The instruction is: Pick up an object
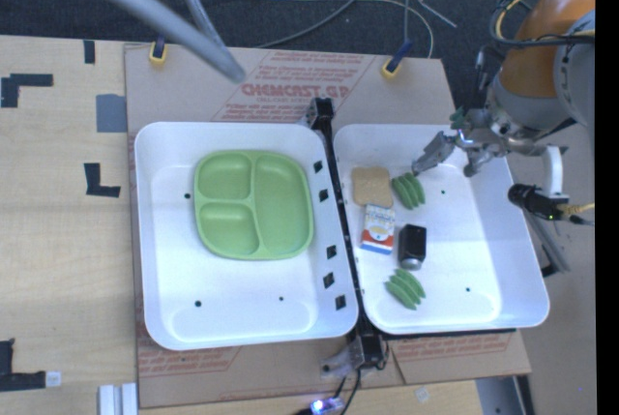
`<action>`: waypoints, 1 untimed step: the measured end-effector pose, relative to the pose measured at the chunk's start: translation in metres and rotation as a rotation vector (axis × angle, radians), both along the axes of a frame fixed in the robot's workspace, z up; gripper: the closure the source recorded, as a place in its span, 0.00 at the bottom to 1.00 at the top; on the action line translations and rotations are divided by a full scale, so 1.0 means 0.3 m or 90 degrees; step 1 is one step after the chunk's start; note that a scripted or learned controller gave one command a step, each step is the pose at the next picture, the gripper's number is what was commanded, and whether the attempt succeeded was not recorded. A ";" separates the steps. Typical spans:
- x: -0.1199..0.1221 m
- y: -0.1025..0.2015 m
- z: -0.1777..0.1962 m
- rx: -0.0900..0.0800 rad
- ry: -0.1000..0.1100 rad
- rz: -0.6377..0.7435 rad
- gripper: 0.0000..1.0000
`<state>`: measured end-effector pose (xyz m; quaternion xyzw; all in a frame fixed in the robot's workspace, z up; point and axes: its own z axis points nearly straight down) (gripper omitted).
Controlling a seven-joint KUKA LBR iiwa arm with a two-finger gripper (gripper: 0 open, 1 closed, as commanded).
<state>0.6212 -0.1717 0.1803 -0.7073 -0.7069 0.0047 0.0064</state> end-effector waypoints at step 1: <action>0.008 0.001 0.019 -0.001 -0.006 0.002 0.00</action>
